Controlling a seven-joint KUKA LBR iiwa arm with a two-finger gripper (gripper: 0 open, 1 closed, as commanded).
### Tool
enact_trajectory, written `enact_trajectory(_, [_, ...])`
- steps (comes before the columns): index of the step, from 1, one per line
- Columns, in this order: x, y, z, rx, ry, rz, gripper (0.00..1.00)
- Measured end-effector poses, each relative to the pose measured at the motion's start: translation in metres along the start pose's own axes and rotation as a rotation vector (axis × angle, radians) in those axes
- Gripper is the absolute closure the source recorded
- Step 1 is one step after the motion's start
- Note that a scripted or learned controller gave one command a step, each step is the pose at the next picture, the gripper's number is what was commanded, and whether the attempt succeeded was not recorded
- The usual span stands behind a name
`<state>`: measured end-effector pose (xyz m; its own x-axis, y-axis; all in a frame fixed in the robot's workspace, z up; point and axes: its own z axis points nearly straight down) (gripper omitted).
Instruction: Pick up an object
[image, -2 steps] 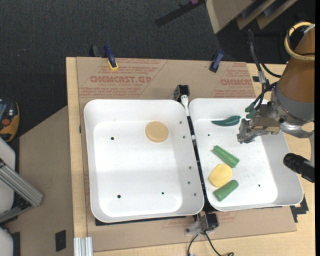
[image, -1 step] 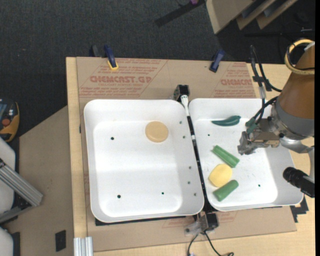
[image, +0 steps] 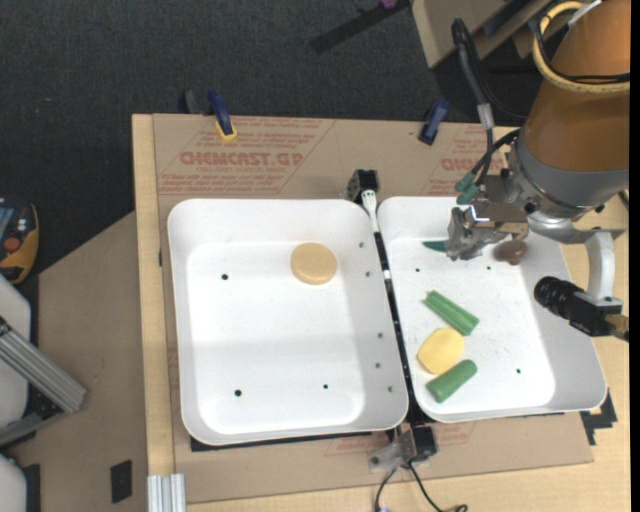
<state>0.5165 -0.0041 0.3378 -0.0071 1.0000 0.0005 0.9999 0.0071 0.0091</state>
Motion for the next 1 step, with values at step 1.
enact_trajectory(1, [0.0549,-0.0178,-0.0392,0.002,0.002,0.000,1.00])
